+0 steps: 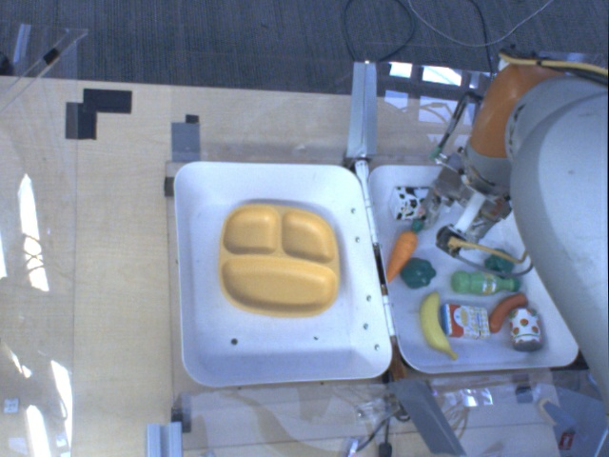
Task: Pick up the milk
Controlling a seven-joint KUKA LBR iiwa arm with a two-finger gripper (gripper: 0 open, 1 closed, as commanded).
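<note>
The milk [411, 201] is a small white carton with black cow patches. It stands at the back left corner of the right bin [561, 355]. My gripper [438, 225] hangs low just to the right of the carton, reaching down from the orange-banded wrist [495, 112]. Its fingers [443, 196] look spread, and nothing shows between them. The carton stands beside the gripper, outside the fingers.
The right bin also holds a carrot [402, 252], a dark green lump [417, 273], a green bottle [483, 282], a banana [434, 325], a red and white box [464, 319], a sausage [507, 307] and a small can [524, 327]. A yellow divided tray [280, 258] lies in the left bin [200, 350].
</note>
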